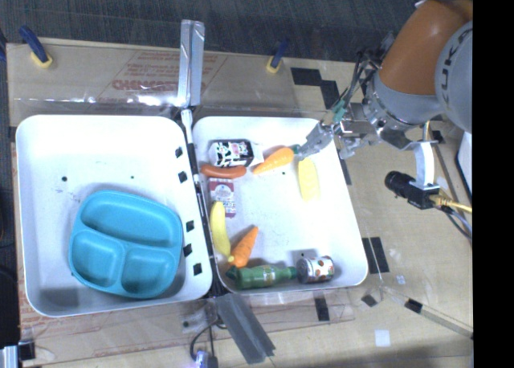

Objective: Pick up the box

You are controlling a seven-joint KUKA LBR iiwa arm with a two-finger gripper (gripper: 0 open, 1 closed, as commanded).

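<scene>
Two carrots [273, 159], a sausage [222, 171] and a banana [218, 228] are crowding the box [222, 197] at center; the gripper [313, 143] is hovering upper right, grip unclear.

Two white bins sit side by side on the bench [385, 198]: the left bin [40, 141] and the right bin [345, 222]. The left one carries a single blue divided tray [124, 242]. In the right one I count two carrots, one near the top [273, 159] and one lower down [245, 244]; one sausage [223, 171]; one banana [218, 228]; one pale yellow piece [308, 178]; one green bottle [261, 275]; one small can [316, 268]; and two boxes, a black-and-white box [231, 151] and a dark red box [223, 194].
</scene>
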